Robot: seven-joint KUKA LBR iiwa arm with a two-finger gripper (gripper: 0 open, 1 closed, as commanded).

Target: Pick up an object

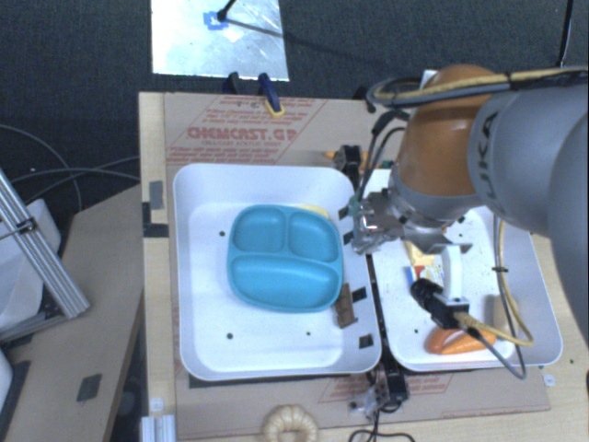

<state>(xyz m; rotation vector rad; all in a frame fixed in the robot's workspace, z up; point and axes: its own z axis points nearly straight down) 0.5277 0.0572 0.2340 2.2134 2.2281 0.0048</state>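
Currently over the seam between two white bins: gripper [373, 228], open or closed impossible to tell, hidden under wrist. Left bin [198, 339]: one blue plate [285, 256] mid-bin, one brown piece [345, 307] touching its near-right corner. Right bin [543, 330]: one orange item [451, 341] at near edge. Risk: landing on bin walls; slipping off plate rim.

Blue tray [283, 258] in left bin [198, 274] (brown object [345, 308] beside).

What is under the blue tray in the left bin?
A yellow edge peeks out behind the blue tray in the left bin, and a brown piece lies at its corner. Anything else beneath is covered.
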